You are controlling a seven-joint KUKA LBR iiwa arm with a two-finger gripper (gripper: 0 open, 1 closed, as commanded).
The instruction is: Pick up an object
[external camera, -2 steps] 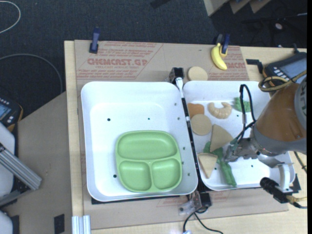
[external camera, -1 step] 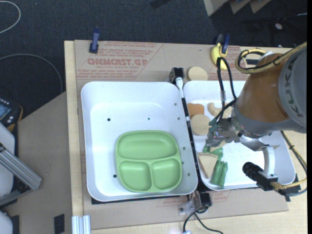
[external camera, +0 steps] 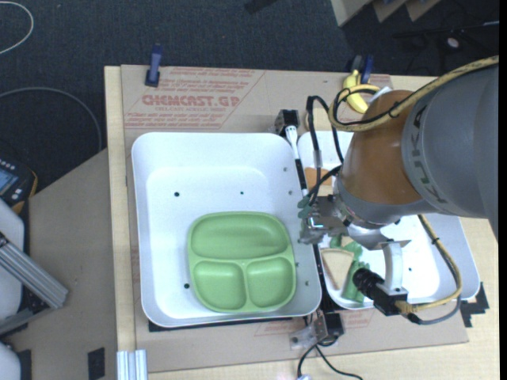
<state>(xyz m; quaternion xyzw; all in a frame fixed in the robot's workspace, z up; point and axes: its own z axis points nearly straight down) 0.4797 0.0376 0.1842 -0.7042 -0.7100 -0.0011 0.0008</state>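
Brown bench (external camera: 198, 93) bears two white bins: left bin (external camera: 158, 172) holds a green divided plate (external camera: 240, 260); fingers' state cannot be told.

Arm (external camera: 444, 145): chunky grey shell, wide orange band (external camera: 376, 153) above wrist, black and yellow cables (external camera: 348, 105) looped around it, metal wrist hardware.

Two bins are set side by side on the bench (external camera: 190, 93). In the left bin (external camera: 158, 165), a divided plate (external camera: 242, 260) lies toward the near right corner. The right bin (external camera: 444, 271) is largely overhung by the arm (external camera: 412, 153).
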